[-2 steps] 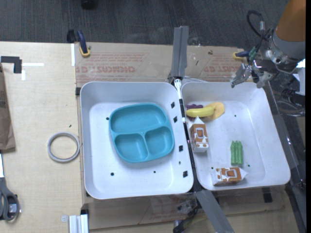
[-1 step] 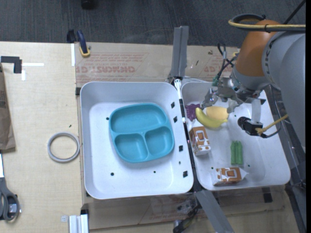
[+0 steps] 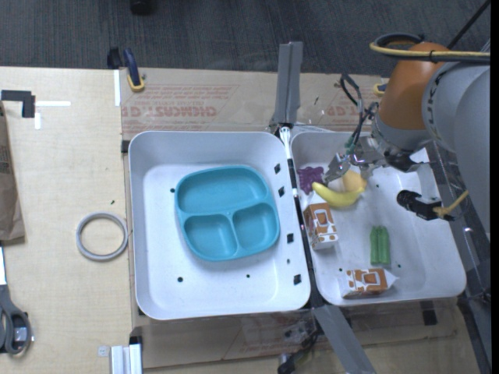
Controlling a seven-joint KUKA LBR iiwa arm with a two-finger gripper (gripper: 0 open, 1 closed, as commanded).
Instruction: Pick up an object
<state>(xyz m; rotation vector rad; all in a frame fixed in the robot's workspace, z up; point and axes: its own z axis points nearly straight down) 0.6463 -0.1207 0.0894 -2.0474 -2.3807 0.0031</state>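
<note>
Orange-white pack [image 3: 365, 283] lower right, untouched | green item [image 3: 379, 246] above it | carton [image 3: 320, 226] by bin divider | banana [image 3: 337, 195] mid-right, likely target | gripper [image 3: 348, 167] just above banana, opening: cannot tell | blue tray [image 3: 227, 213] left bin

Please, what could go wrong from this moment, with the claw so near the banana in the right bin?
1. The banana is curved and smooth; it may slip as the claw closes near its upper end.
2. The purple item lies beside the banana, close to the bin wall; the claw might catch it or the wall.
3. The carton nearby could be pushed.
</note>
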